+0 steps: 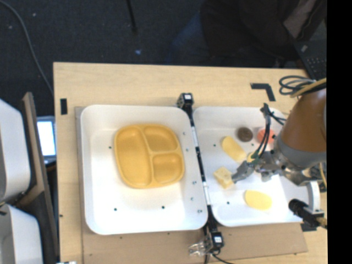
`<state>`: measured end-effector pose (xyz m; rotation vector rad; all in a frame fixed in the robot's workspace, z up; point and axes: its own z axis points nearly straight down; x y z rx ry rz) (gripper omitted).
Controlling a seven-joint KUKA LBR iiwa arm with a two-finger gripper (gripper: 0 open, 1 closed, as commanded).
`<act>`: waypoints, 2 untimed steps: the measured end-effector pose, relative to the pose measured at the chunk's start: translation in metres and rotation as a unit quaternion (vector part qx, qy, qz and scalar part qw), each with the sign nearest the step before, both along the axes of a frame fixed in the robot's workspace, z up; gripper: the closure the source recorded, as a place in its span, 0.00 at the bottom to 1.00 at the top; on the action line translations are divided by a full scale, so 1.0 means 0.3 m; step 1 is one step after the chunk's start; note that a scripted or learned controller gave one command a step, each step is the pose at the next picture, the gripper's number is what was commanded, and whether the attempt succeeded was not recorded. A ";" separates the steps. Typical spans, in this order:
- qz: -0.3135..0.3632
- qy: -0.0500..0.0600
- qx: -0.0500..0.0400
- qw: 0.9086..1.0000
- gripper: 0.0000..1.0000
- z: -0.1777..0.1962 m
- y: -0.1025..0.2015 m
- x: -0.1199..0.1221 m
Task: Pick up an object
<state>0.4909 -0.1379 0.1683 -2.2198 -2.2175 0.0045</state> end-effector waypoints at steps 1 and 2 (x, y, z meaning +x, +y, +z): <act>0.000 -0.001 0.000 1.000 0.00 -0.140 -0.004 0.002; 0.000 -0.002 0.000 1.000 0.00 -0.229 -0.005 0.001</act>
